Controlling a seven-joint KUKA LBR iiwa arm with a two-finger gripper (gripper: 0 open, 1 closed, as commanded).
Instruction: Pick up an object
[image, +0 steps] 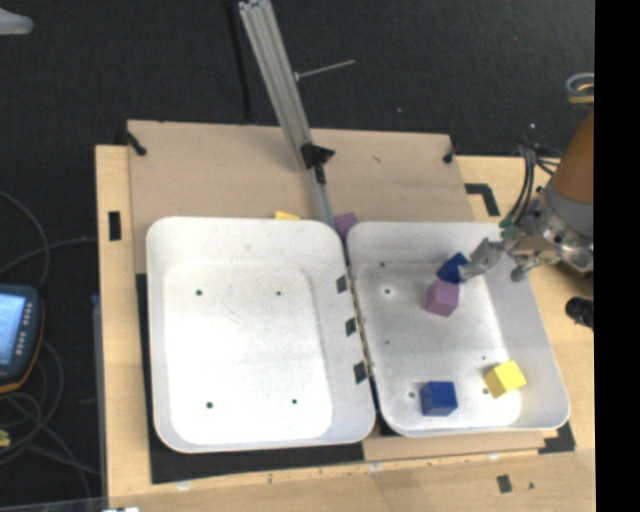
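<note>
You're looking at an evenly lit scene, bright enough, with the two white bins (250, 330) close to blowing out, their surfaces pale and nearly washed of texture. Light seems to fall from overhead: shadows are short and soft, a faint one hugging the purple block (442, 297) and another under the blue cube (437, 397). The dark floor around the bench (230, 165) swallows detail. The whole picture is soft and grainy, edges smeared, and the hand (505, 255) at the right reads as a blurred grey shape. The slanted metal rail (285, 95) catches a mild sheen.
</note>
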